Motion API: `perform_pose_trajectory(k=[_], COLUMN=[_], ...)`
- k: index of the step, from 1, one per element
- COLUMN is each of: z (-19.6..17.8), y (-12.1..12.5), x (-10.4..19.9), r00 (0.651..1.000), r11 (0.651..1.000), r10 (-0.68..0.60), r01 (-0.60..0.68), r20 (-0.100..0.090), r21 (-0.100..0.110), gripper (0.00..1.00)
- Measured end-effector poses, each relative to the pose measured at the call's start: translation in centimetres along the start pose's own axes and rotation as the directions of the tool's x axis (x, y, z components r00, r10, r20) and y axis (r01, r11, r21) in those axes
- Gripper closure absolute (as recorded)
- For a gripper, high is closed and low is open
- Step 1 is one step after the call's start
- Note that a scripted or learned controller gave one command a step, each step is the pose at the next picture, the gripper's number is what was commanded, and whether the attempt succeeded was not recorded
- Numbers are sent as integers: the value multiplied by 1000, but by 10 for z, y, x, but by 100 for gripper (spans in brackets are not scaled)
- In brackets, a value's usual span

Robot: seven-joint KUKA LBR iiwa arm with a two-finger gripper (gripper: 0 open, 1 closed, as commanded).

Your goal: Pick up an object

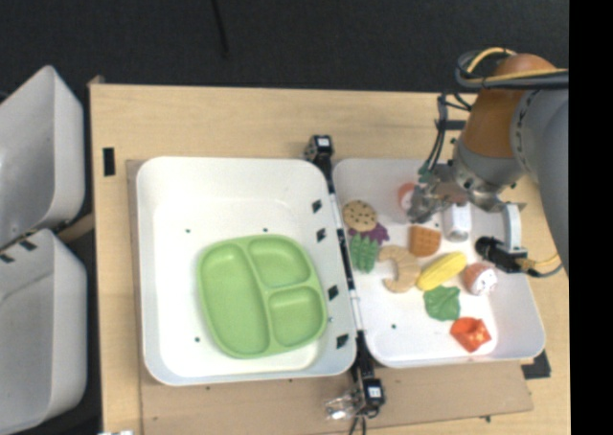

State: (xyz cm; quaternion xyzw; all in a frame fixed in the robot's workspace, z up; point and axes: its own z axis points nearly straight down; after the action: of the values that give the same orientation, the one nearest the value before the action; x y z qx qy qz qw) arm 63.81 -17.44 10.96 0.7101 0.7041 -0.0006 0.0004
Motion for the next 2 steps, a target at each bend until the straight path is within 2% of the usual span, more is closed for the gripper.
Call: perform_pose_trajectory(k=[2], z=[-113], y=[2], x=[-13], r00=[1000], r11=[1000], r10=[-5], r01=[5], r20=[1], r21=[-5], gripper=[100])
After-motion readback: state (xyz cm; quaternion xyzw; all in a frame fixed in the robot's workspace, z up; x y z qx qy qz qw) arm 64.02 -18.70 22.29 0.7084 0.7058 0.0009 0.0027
